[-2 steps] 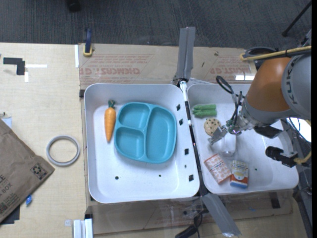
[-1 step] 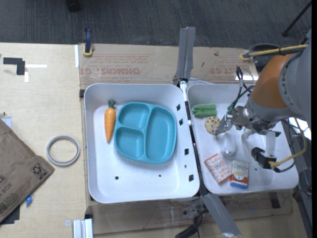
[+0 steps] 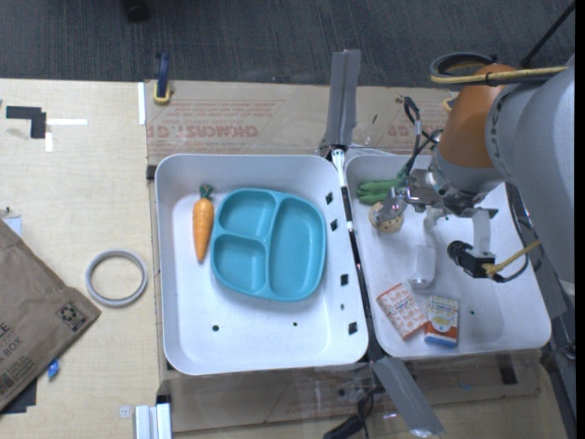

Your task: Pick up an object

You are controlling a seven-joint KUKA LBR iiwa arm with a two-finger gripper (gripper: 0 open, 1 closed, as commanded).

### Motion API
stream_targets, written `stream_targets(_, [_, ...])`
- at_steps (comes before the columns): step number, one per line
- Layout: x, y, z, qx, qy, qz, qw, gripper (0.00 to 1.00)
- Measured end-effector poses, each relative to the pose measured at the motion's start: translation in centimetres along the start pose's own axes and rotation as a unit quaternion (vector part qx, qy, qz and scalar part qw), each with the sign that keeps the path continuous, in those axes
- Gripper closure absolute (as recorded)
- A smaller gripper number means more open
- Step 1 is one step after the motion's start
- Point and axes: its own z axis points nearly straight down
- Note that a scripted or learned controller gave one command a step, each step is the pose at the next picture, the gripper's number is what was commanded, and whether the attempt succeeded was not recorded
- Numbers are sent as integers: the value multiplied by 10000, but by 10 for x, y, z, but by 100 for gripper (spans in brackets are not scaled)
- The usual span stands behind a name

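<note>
My gripper [image 3: 422,271] hangs below the grey wrist over the middle of the right bin [image 3: 512,332]. It is pale and blurs into the white floor. A red and white packet [image 3: 400,310] and a small orange and blue box [image 3: 441,322] lie just in front of it, apart from it. A brown cupcake-like item [image 3: 388,216] and a green item [image 3: 377,190] sit at the bin's far left corner. In the left bin [image 3: 183,337], an orange carrot [image 3: 202,228] lies beside a blue divided plate [image 3: 270,243].
A ring of tape [image 3: 116,276] and a brown cardboard piece [image 3: 32,327] lie on the bench left of the bins. A ridge [image 3: 352,245] divides the two bins. Cables and a black fitting [image 3: 468,258] hang off the wrist.
</note>
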Motion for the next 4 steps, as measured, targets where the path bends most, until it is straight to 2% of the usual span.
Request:
stream_targets(1, [-37, -65, 0, 7, 2, 86, 10000, 0])
stream_targets(2, [-13, -118, 1, 11, 6, 122, 9999, 0])
stream_targets(3, [-32, -67, 1, 6, -1, 455, 9990, 0])
stream_targets(4, [-17, -126, 0, 15, 5, 1060, 9944, 0])
